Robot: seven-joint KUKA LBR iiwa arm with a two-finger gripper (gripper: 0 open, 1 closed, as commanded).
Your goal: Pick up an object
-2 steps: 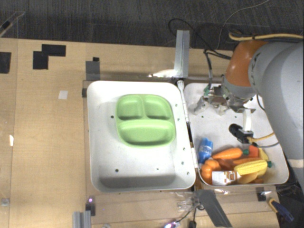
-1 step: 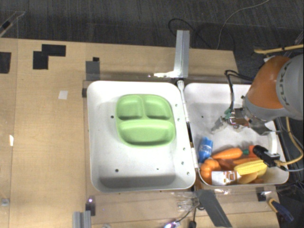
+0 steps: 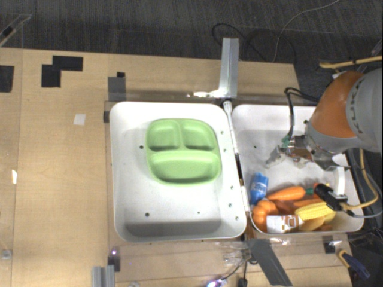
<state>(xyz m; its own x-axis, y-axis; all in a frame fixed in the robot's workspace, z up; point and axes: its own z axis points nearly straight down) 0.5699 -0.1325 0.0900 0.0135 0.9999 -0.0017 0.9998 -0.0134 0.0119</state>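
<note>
Wooden worktop, black tape marks at upper left, dark carpet beyond the far edge. Two shallow white bins side by side: left bin with a green divided plate lying flat near its centre; right bin with a cluster of items packed into its near end. Cluster: blue packet tilted at the left, carrot lying across, orange round item at the near-left corner, yellow corn cob, small white-labelled item at the front wall, some touching or overlapping. Grey arm with orange band reaching in from the right. Tool low over the bare middle of the right bin. Finger opening: cannot tell, metal parts blurred together; nothing seen held. Carrot and blue packet just nearward of the tool, close beside it, apart from it.
</note>
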